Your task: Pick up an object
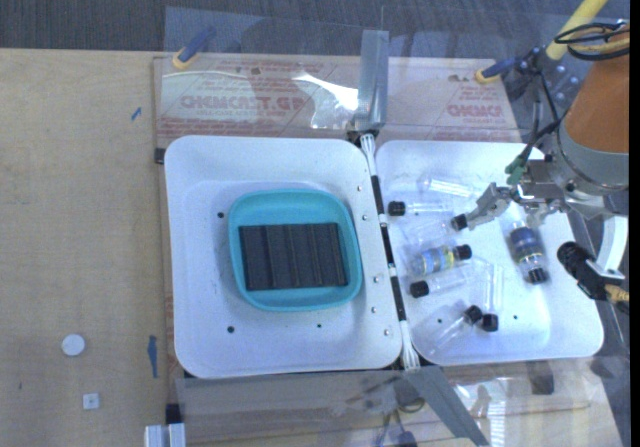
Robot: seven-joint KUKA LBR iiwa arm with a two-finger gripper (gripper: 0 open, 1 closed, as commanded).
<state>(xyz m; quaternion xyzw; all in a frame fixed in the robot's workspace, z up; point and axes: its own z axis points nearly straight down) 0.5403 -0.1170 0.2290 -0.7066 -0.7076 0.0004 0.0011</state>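
On the tabletop (80, 235), pale wood: two shallow white bins side by side.

Left white bin (200, 265): one teal plastic tray (292, 250) near the middle, rounded corners, holding dark grey ribbed blocks (292, 257) laid in a row.

Right white bin (570, 330): several small clear plastic vials with black caps, lying on their sides and spread apart. One clear vial with a blue and yellow label (440, 259) lies near the centre. One darker blue-banded vial (527, 251) lies toward the right, just below the arm's wrist. Others: a vial near the top left (420, 205), a vial at lower left (440, 283), a pair at the bottom (470, 316).

Arm: grey with orange band, entering from the right over the right bin. Pincer (463, 221): low over the upper middle of that bin, dark tip near the clear vials; how far its tips are parted cannot be told, and no vial is visibly between them.

Behind the bins: a clear sheet with red lettering (240, 100).
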